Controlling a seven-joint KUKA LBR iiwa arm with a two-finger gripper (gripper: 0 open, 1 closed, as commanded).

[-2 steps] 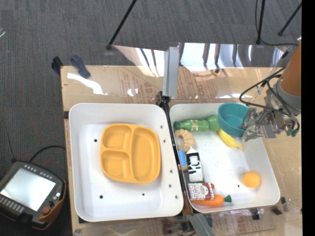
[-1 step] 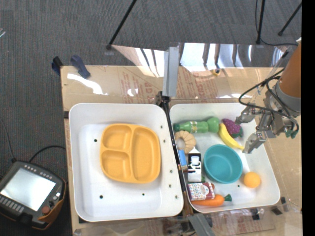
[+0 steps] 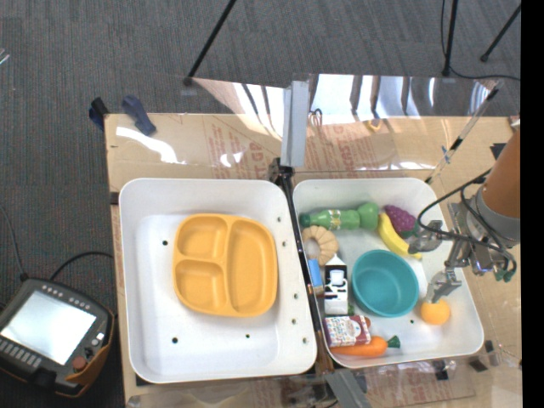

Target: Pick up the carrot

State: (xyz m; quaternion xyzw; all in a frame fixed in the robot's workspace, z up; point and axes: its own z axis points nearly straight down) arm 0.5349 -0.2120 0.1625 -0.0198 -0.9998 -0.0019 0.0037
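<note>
The camera view is looked down from above on the surface (image 3: 212, 155), on which two shallow white bins are placed side by side. The arm (image 3: 508, 181) is cut off at the right edge, so only its lower part and the orange band can be seen. The hand (image 3: 444, 286) is found over the right part of the right bin (image 3: 472, 334), just above a small orange fruit (image 3: 435, 312). Whether the hand is spread or pressed together cannot be told, because it is small and partly blurred by cables.

In the left bin (image 3: 144, 313) a yellow plate (image 3: 226, 264) with three compartments is laid.

In the right bin many things are kept. The carrot (image 3: 371, 347) is laid at the near edge of this bin, orange with a green end pointing right, just beside a red packet (image 3: 347, 330); part of it is hidden by the bin's rim. A teal bowl (image 3: 385, 282) is placed in the middle. Behind it a green bottle (image 3: 340, 218) is laid on its side, and a banana (image 3: 393, 236) and a purple thing (image 3: 399, 218), hard to identify, are close together. A beige ring (image 3: 322, 242) and a white box (image 3: 336, 289) with black marks are found near the left wall. The carrot is well apart from the hand.

At the lower left a tablet device (image 3: 51, 334) is cut off by the edge.
</note>
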